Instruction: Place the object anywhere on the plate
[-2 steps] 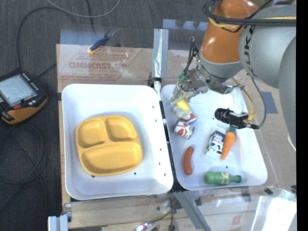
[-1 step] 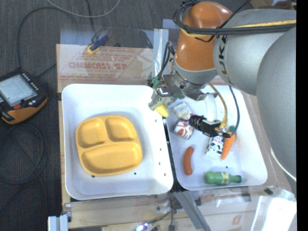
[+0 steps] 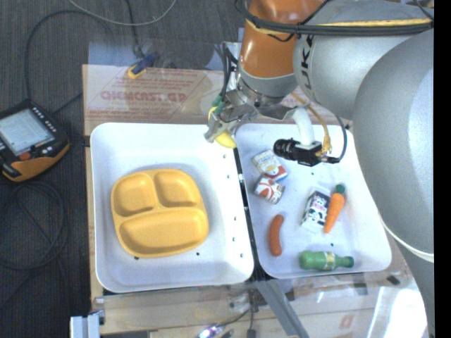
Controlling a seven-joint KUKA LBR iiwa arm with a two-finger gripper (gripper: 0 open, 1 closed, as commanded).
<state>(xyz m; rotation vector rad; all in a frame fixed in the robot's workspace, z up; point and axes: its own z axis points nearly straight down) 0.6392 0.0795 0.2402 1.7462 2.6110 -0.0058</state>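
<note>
Yellow and small, the object (image 3: 226, 141) hangs at the tip of the gripper (image 3: 220, 135), whose fingers are closed on it from above. It sits over the far end of the seam where the left bin (image 3: 141, 146) meets the right bin (image 3: 366, 241). Only its lower end shows below the fingers, a rounded lump, so its long axis and heading cannot be told. The yellow plate (image 3: 161, 212), with three compartments, lies in the middle of the left bin, well apart from the object, nearer the camera and to the left. The arm comes in from the right and bends down steeply, its orange band (image 3: 278, 9) above the wrist and the gripper pointing down and slightly left. In the right bin lie two small crumpled packets (image 3: 268, 175) near the seam, a red sausage (image 3: 275, 234), a cow-print carton (image 3: 316, 210) just beside a carrot (image 3: 334, 210), and a green bottle (image 3: 324, 260) on its side. A cardboard sheet (image 3: 151, 97) covers the tabletop behind the bins.
</note>
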